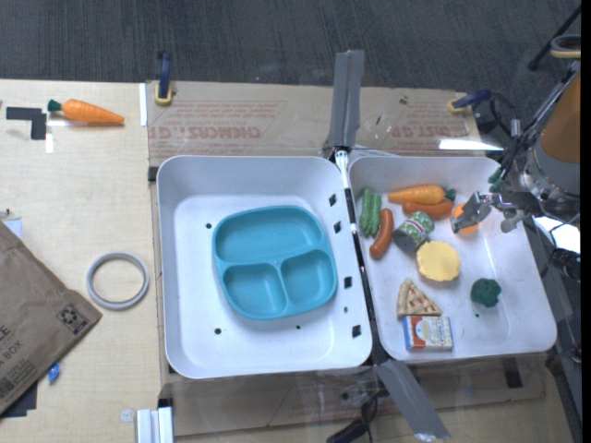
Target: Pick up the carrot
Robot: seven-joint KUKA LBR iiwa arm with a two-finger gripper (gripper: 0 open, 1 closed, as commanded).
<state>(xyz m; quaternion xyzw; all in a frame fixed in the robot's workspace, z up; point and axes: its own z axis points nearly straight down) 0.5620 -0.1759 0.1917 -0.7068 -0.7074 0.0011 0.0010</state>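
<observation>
At the far upper left of the frame a spare carrot (85, 112) lies on the bench, well outside both bins; I judge it out of my business. Below it sits a tape ring (117, 279), and the left bin (175, 247) holds a blue divided plate (274, 260).

My carrot (418, 194) lies across the top of the right bin (545, 335), green stub pointing right. It looks like hard, light, smooth plastic, so I would pinch it across its thick middle. A green cucumber (369, 210), a sausage (381, 233) and a tin (415, 230) crowd its left and underside. My claw (471, 216) hangs just right of the carrot, holding nothing I can see; spread or pinched, I cannot tell.
</observation>
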